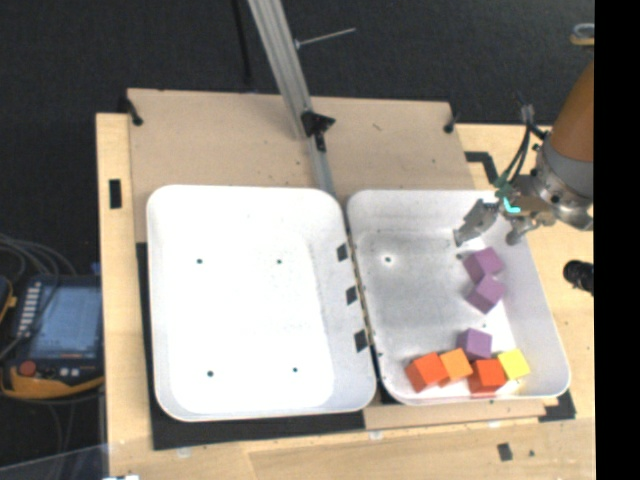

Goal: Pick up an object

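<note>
The gripper hangs over the upper right part of the right bin, its two fingers spread apart with nothing between them. The nearest purple cube lies just below and slightly inward of the fingertips, with a second purple cube touching it on the near side. Judging by this, a short drop down and toward the bin's front would put the fingers around the upper cube. The orange cubes and yellow cube sit well apart at the front edge
</note>
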Robot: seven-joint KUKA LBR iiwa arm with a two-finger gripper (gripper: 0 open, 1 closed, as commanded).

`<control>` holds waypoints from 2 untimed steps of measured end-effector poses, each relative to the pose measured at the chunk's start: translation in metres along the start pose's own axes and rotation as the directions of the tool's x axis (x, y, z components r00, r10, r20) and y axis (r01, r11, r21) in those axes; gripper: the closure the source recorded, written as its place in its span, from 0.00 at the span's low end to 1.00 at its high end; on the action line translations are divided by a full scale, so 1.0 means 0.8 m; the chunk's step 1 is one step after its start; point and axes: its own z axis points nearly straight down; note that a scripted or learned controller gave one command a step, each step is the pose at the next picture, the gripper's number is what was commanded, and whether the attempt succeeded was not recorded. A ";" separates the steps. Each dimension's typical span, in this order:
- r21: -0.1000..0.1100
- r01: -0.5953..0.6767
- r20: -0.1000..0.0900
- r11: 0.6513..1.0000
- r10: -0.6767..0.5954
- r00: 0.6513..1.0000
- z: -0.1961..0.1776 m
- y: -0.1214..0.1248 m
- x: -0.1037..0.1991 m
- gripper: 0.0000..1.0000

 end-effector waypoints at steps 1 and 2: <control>-0.004 0.001 0.001 1.000 -0.001 1.000 -0.003 0.001 0.000 0.00; -0.001 -0.001 0.002 1.000 0.001 1.000 0.051 0.001 0.005 0.00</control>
